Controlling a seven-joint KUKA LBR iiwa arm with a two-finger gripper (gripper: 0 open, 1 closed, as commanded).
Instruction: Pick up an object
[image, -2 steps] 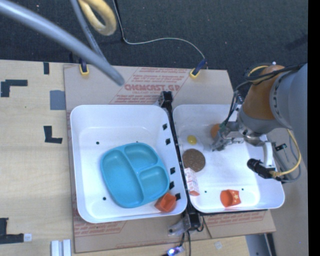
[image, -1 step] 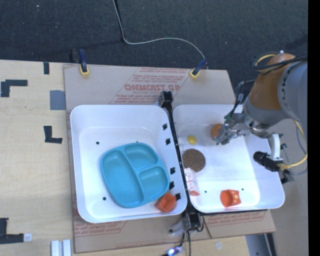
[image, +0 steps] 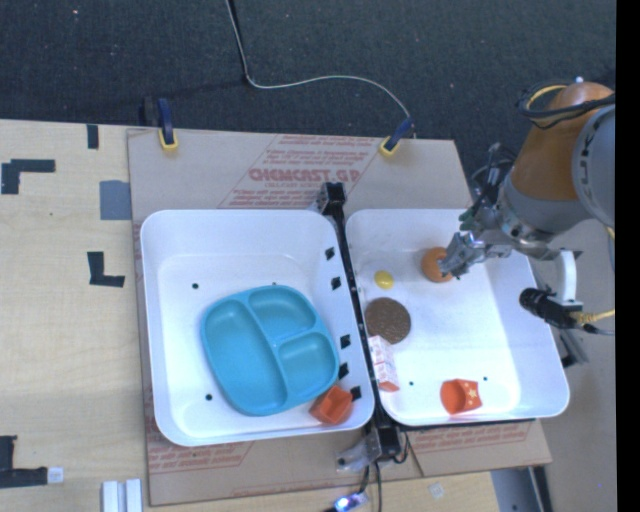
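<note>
Camera view: gripper (image: 458, 259) low in right bin (image: 520, 390), right of centre frame, touching orange ball (image: 434, 265) for a likely pick. Finger state: cannot tell. Nearby, well apart: yellow piece (image: 384, 279), brown disc (image: 387, 320).

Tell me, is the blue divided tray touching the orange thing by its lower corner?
Cannot tell. In the camera view the orange object sits right at the blue tray rim's lower right corner with no visible gap, but contact isn't plain.
</note>
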